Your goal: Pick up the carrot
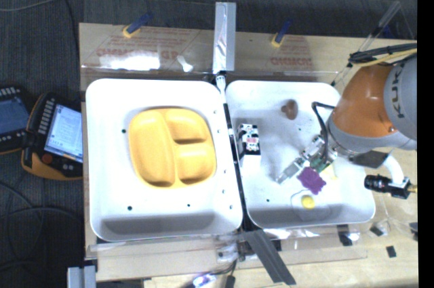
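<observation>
Nearest the lens: grey arm with orange band (363,110), two-finger metal gripper (288,172) low in the right shallow white bin (352,212). Open or closed: cannot tell.

Carrot (318,160): possibly the small green-tipped piece just beside the wrist, body mostly hidden under it; view poor. Probably a light, stiff, smooth toy, apt to roll. Best taken across the thick middle of the body, not the leafy end.

Outward:
- one purple block (312,179), touching
- one small yellow piece (308,201), near
- one brown lump (289,108)
- one black-and-white item (249,137)
- one yellow divided plate (173,148) in the left white bin (108,212)

Bins: two.
</observation>
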`<state>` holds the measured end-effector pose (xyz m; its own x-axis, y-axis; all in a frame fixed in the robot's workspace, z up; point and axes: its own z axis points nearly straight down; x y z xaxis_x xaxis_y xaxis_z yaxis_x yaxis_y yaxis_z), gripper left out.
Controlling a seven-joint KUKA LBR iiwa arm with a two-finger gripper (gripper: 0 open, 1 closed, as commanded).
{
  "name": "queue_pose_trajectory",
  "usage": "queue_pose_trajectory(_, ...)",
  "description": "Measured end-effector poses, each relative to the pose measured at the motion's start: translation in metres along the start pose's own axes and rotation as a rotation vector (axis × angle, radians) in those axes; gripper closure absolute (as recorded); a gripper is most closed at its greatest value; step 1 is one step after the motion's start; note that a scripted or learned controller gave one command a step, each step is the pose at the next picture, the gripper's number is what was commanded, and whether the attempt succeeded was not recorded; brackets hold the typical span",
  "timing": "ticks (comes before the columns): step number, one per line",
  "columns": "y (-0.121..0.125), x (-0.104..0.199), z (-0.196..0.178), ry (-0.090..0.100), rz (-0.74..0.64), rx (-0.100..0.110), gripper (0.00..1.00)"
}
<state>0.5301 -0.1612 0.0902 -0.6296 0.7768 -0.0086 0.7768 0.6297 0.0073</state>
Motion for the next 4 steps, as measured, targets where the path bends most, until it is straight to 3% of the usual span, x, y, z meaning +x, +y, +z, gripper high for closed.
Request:
queue_pose_trajectory(1, -0.018, 0.015, -0.001, -0.009, -0.176, -0.003, 0.0)
queue_pose_trajectory(2, -0.025, 0.032, -0.002, -0.011, -0.607, -0.003, 0.0)
queue_pose_trajectory(3, -0.022, 0.035, -0.002, -0.012, -0.853, -0.002, 0.0)
queue_pose_trajectory(4, 0.012, 0.084, -0.094, 0.01, -0.768, 0.0, 0.0)
